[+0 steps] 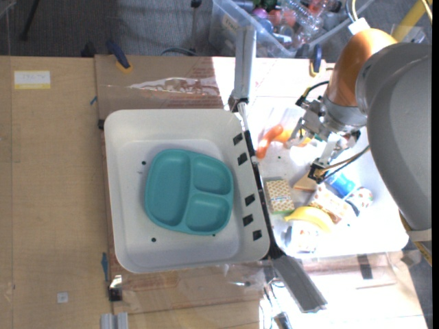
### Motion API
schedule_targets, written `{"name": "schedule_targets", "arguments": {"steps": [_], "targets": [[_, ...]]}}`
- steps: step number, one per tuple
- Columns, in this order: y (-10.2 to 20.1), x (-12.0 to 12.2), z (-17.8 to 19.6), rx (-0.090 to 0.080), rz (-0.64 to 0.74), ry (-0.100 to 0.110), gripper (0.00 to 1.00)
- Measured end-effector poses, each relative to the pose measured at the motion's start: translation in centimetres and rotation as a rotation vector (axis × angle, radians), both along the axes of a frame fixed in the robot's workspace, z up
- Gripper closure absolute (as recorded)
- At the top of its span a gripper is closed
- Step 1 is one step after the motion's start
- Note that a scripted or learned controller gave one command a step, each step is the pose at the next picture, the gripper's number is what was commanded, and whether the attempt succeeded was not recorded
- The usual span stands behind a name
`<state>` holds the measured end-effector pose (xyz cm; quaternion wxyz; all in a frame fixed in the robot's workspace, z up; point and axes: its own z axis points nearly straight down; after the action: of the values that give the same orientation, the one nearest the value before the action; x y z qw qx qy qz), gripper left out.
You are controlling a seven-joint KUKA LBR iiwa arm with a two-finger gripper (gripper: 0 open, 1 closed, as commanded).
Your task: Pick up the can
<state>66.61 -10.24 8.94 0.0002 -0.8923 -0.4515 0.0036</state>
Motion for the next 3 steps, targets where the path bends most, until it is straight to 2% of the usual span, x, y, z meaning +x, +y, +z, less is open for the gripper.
{"name": "schedule_targets", "arguments": {"steps": [1,2,3], "targets": [[-7.4,-4.3,0.2,0.001,-0.059,-0.016,0.0],[-2.9,-8.9,0.2,0.001,-0.166,-0.019,0.0],[-8.0,-5.0,4.0,0.003,-0.199,-0.008,0.0]]}}
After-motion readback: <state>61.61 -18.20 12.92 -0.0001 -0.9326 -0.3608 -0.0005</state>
